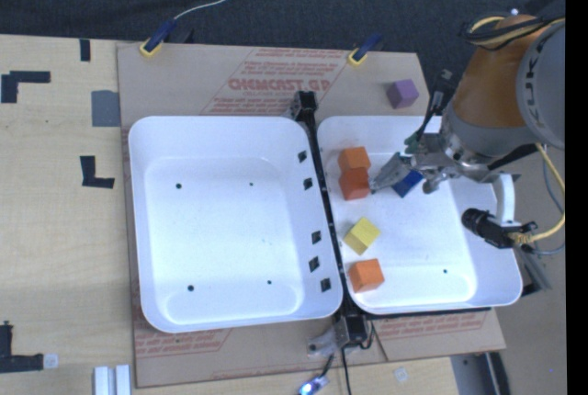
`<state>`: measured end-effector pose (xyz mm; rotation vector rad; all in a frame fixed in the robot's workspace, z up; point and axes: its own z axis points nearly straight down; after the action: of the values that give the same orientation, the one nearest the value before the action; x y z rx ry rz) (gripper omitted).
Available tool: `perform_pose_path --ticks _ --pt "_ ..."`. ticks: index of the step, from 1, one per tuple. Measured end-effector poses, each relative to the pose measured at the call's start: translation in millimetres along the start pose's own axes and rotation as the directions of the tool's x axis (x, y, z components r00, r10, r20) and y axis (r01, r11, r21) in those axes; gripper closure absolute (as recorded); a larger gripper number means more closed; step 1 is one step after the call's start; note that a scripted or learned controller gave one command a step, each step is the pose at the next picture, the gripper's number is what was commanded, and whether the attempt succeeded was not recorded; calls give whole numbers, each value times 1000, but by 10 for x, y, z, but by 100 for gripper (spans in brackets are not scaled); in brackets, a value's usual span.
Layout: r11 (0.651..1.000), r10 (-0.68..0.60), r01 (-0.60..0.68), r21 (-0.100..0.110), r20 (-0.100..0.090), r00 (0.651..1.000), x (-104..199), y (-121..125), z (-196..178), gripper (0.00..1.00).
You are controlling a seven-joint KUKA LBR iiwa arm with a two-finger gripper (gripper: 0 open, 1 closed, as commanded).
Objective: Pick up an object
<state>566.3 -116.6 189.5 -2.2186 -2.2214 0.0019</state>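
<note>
Held a small blue block (405,185) pinched between the jaws of the gripper (407,174), just right of the orange cube (354,159).

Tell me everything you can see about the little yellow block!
The yellow block is a small cube, plain and matte, maybe painted wood or foam. It sits turned cornerwise on the floor of the right bin, near the divider between the two bins. Nothing touches it: a red block lies above it and an orange block just below.
</note>
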Motion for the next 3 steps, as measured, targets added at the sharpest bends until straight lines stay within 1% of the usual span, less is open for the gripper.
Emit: perform_pose_path --ticks 1,2,3 --pt "1000 1 -1 -2 3 1000 -458 332 918 0" --pt "999 -13 12 42 9 1000 -227 965 1046 0" --pt "999 -6 7 35 -11 1000 -429 961 1070 0"
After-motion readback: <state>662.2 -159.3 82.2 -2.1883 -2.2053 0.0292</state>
